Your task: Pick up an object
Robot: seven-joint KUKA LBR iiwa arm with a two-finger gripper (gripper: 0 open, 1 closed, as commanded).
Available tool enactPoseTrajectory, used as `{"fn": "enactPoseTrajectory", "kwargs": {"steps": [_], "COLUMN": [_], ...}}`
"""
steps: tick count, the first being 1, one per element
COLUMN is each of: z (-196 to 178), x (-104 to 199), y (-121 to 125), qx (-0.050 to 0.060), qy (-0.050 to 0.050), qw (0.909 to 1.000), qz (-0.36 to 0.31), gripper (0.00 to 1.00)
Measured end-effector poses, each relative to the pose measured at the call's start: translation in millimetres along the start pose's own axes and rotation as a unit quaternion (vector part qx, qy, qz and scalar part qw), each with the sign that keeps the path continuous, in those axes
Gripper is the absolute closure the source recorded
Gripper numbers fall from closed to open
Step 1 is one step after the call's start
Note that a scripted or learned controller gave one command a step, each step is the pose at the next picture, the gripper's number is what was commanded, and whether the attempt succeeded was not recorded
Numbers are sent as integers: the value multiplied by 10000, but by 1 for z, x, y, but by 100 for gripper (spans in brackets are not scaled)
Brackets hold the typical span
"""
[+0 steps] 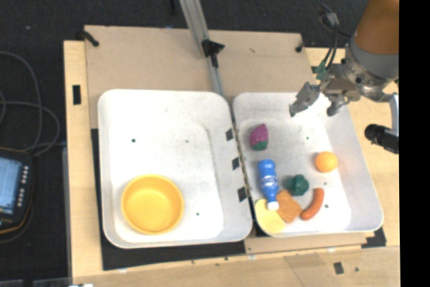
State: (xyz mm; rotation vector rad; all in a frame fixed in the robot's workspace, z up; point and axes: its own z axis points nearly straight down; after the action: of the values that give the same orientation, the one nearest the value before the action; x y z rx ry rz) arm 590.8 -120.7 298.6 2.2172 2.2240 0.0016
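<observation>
The right bin (349, 212) holds several small objects: a purple toy (259, 136), a blue and white bottle (268, 181), a dark green toy (296, 184), an orange ball (326, 162), a red-orange sausage (312, 203), an orange block (288, 206) and a yellow disc (267, 220). My gripper (314, 102) hangs open over the bin's far right part, with nothing between its fingers. It is well above and behind the objects. The orange ball lies closest to it, toward the front.
The left bin (168, 117) contains a yellow bowl (152, 203) at its front left. A grey metal pole (193, 10) slants down to the gap between the bins at the back. A tablet (12, 188) lies off the bench at left.
</observation>
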Motion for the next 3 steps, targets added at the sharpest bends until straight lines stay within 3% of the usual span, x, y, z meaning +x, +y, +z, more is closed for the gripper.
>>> {"fn": "enactPoseTrajectory", "kwargs": {"steps": [1,3], "z": [0,86], "x": [0,3], "y": [0,0], "qx": [-2,23], "qy": [3,-9], "qw": [10000,10000], "qz": [4,28], "gripper": [0,0]}}
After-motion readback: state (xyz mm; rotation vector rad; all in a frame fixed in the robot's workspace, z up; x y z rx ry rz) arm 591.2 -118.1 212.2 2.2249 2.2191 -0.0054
